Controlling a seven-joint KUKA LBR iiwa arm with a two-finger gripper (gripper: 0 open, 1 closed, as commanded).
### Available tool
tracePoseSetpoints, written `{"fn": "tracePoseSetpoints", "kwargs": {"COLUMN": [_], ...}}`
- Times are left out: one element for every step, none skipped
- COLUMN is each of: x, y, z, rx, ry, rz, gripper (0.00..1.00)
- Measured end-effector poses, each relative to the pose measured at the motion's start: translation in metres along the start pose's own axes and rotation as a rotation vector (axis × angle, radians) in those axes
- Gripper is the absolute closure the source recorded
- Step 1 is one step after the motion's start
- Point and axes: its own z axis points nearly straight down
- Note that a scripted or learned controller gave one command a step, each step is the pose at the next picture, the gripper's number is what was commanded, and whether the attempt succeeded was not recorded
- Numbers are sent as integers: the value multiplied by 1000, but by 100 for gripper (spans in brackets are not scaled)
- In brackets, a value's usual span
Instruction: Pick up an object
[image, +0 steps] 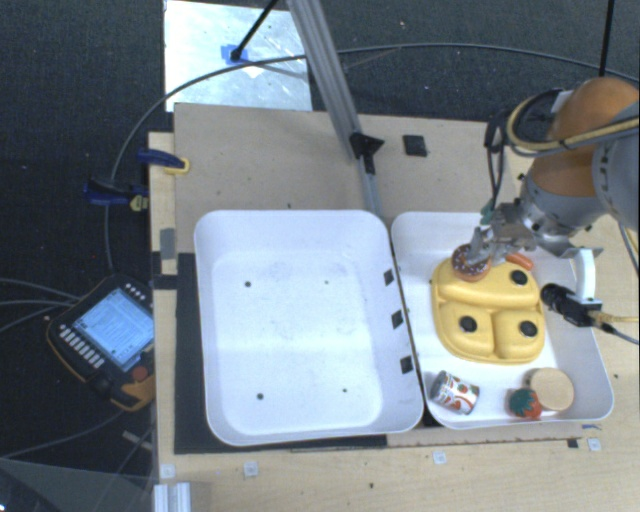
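arm: KUKA arm (575, 170) reaches in from 3 o'clock, wrist over the right bin (600, 385).
gripper: gripper (478, 252) sits low at the 11 o'clock corner of the yellow toy (490, 312), right at a small brown ring (470, 262).
pincer: can't tell if apart or clamped; ring looks touching, not clearly held.
other picks: can (454, 391) at 7 o'clock of the toy; round wooden disc (550, 389) and green-red ball (523, 402) at 5 o'clock.
advice: I'd centre on the ring, close fully, lift straight and slow.
risk: ring slipping off the toy's curved top.

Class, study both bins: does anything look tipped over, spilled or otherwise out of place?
The small can in the right bin lies on its side near the front edge, beside the yellow toy. Nothing looks spilled or broken.
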Motion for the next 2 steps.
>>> {"fn": "tracePoseSetpoints", "kwargs": {"x": [9,9], "y": [7,9], "z": [-51,-106], "rx": [-1,-2], "ry": [1,0], "rz": [-2,-1], "gripper": [100,100]}}
